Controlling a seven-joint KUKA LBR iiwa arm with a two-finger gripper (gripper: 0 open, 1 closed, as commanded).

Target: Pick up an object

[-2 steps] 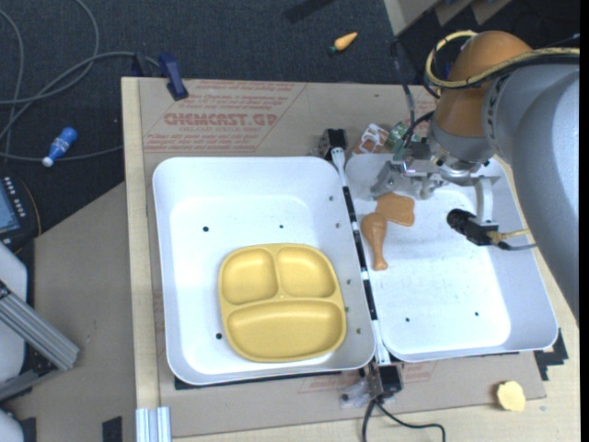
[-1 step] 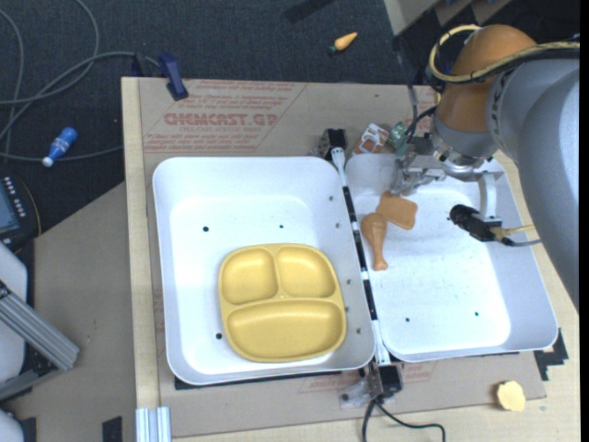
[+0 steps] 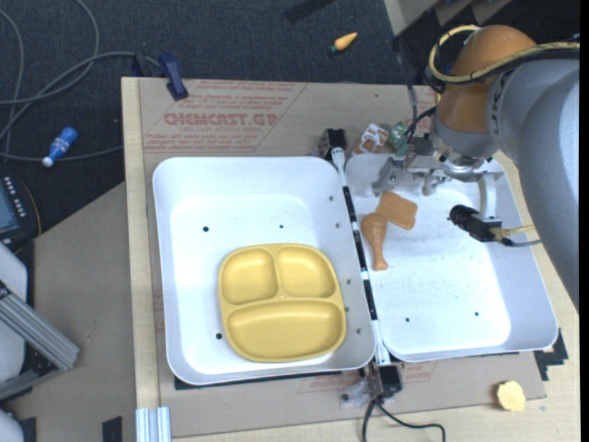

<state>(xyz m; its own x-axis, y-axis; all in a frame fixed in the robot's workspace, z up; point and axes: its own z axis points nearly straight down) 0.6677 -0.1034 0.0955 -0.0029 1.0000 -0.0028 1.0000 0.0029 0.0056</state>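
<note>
two gripper fingers (image 3: 409, 175) lowered at the far edge of the right bin (image 3: 460, 334), open or shut impossible to tell. just beneath and toward the dividing edge, a tan chicken-leg toy (image 3: 385, 224) lying flat on the bin floor, narrow end against the left wall. above, grey arm (image 3: 538, 109) with orange band (image 3: 474, 81) entering from the right. in the left bin (image 3: 184, 201), near its front edge, a yellow divided plate (image 3: 279, 300).

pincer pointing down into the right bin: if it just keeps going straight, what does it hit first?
Most likely the tan chicken-leg toy lying just under the pincer, near the right bin's left wall. Depth is unclear from this slanted view; it could pass beside it.
</note>
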